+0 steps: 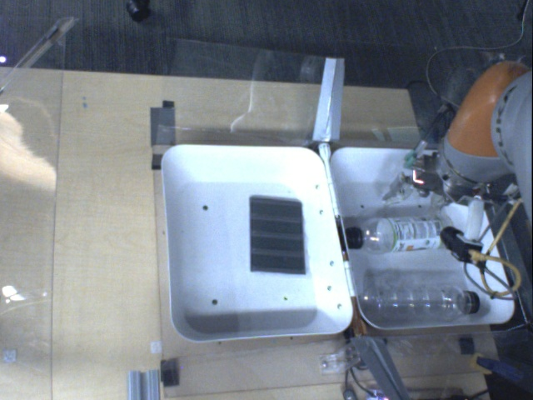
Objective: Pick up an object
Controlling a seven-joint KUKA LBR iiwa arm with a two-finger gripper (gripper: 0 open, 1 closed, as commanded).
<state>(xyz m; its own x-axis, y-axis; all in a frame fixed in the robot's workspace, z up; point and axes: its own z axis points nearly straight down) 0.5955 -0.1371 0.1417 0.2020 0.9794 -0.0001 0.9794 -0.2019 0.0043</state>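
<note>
While arm [487, 123] reaches over right bin [366, 169] | claw [414, 176] state unclear | bottle [398, 235] beside it

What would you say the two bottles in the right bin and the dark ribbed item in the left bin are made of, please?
Labelled bottle: likely clear plastic, since the bin floor shows through it, with a dark cap and printed label. Second bottle: also see-through and glossy, probably plastic. Dark ribbed item: matte black or dark grey with ridges, perhaps rubber or plastic; the look leaves that open.
</note>
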